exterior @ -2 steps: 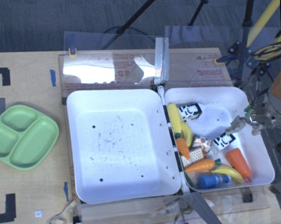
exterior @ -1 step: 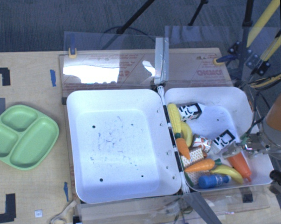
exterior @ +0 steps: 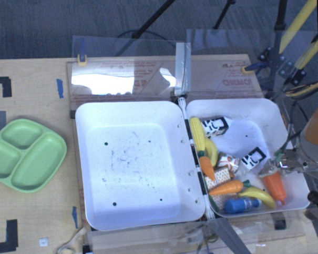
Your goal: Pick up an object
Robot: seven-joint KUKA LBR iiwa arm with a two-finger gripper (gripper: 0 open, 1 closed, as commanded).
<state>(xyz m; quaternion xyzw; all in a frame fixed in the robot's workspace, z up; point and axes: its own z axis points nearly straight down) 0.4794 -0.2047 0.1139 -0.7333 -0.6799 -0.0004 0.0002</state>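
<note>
Camera view: gripper (exterior: 274, 168) low at right bin's (exterior: 263, 110) right edge, just above an orange carrot (exterior: 276, 186) (finger state: cannot tell). The carrot looks like light, stiff, smooth plastic, so pinch it across the thick middle; banana (exterior: 258, 195) lies just beside.

Left bin (exterior: 95, 121): open floor, free passage throughout. Right bin (exterior: 269, 111): upper right floor open; left wall and lower edge crowded by corn (exterior: 198, 135), carrots (exterior: 226, 188), banana (exterior: 259, 195), blue bottle (exterior: 240, 204). Green divided plate (exterior: 26, 155) occupies surface (exterior: 31, 92) at far left.
</note>
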